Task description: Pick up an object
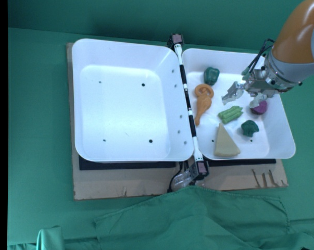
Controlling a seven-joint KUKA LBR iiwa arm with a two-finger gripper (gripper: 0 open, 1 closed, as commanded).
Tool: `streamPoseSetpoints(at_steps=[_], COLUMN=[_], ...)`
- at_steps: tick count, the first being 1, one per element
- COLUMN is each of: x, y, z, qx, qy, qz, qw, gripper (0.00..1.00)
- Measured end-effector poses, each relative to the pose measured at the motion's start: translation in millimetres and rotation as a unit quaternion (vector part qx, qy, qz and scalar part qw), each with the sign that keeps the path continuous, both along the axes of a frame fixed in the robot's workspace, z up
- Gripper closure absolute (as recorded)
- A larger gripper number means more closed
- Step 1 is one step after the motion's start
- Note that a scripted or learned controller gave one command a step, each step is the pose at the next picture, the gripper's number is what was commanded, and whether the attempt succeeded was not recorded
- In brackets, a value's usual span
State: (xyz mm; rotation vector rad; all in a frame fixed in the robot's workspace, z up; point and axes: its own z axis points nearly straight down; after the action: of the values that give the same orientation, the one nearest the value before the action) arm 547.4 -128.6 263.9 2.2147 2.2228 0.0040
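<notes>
Green cloth covers the surface (37, 113), and on it lies one flat brown cardboard sheet (120, 189) carrying two shallow white bins with rounded corners and smooth, glossy plastic walls. One thin white bar with dark end blocks (187, 103) runs along the seam between them. Rumpled green fabric (198, 217) lies bunched at the near edge.

Inside the left bin (125, 51) only a few small dark dots mark the floor. On the floor of the right bin (281, 145) are six small toy foods, one of each: a dark green pepper (211, 75), lumpy and rounded; an orange piece (202, 102) with a ring-shaped top and a tapering tail, its long axis running from the far ring down toward the near-left; a light green ribbed pod bundle (229, 113), lying slantwise with its long axis rising to the right; a pale yellow cheese wedge (225, 141), smooth, its narrow tip pointing to the far side; a dark green broccoli floret (249, 127), bumpy; and a purple rounded piece (260, 107), partly hidden under the arm.

One gripper (246, 92) hangs over the right bin, just beside the purple piece and near the pod bundle. Its metal fingers (233, 92) are spread apart with nothing between them
</notes>
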Motion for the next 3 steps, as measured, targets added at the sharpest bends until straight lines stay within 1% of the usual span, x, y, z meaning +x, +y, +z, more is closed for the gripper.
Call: streamPoseSetpoints(at_steps=[1,2,3], x=[-78.5,0.1,-67.0], y=[19.7,22.8,-43.0], z=[-38.1,-82.7,-78.8], qx=[0.0013,-0.0014,-0.0024], qy=[0.006,-0.002,-0.006], qz=[-0.005,-0.003,-0.007], qw=[1.0,1.0,1.0], gripper=[0.0,0.0,0.0])
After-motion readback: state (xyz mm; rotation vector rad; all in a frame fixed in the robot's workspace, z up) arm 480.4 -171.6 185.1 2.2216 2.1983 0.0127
